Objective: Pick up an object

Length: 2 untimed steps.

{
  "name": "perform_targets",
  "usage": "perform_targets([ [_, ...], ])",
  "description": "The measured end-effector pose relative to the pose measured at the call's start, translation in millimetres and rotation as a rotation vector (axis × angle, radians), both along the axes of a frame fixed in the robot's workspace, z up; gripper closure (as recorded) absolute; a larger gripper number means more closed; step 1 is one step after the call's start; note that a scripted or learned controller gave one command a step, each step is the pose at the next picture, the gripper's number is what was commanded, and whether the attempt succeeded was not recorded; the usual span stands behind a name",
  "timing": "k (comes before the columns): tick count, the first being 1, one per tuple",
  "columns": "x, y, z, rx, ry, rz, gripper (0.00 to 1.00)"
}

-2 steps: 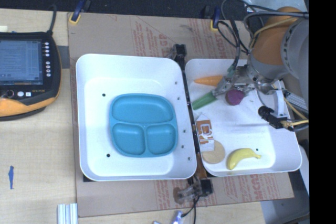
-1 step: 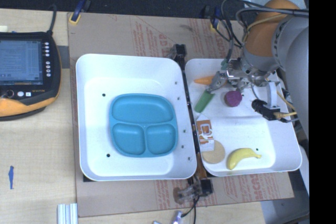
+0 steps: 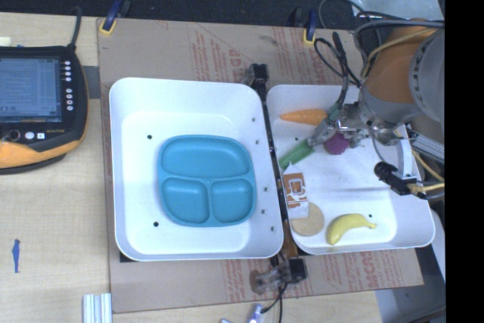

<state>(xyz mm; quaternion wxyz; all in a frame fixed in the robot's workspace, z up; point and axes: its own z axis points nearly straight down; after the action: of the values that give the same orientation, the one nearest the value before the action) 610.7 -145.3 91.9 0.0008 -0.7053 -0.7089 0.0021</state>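
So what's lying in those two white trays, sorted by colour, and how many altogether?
Blue: 1, divided plate
Orange: 1, carrot
Green: 1, long vegetable
Purple: 1, round item
Yellow: 1, banana
Tan: 1, round disc
Orange and white: 1, small packet
Total: 7

Glossy white plastic bins [image 3: 128, 163], matt blue plastic tray [image 3: 206, 179], pale wood-grain bench [image 3: 53, 238].
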Motion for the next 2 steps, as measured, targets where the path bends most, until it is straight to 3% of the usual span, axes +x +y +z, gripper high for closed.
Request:
perform_targets([
  [1, 29, 1, 0, 0.002, 0.0, -0.002, 0.0],
  [2, -6, -3, 0, 0.0, 0.0, 0.0, 0.0],
])
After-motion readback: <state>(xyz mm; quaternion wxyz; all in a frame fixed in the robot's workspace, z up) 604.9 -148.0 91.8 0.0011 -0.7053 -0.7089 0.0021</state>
